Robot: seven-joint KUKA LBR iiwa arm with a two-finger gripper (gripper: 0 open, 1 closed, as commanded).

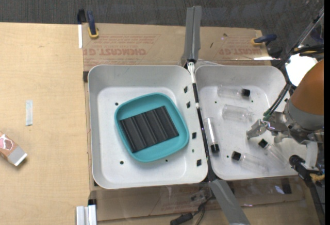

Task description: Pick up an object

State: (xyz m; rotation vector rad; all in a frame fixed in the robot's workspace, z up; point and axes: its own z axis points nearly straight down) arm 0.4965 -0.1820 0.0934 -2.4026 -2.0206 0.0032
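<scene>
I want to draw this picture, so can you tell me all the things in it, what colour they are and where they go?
White bins: two, side by side on the bench.
Teal tray: one, with a dark ribbed insert, in the left bin.
Clear tubes with black caps: several, scattered in the right bin; exact count hard to tell.
Clamps: two, blue and orange, at the cardboard's far edge.
Small pink and white packet: one, at the bench's left edge.
Gripper: one, metal, low over the right bin.
Arm: one, grey and orange.
</scene>
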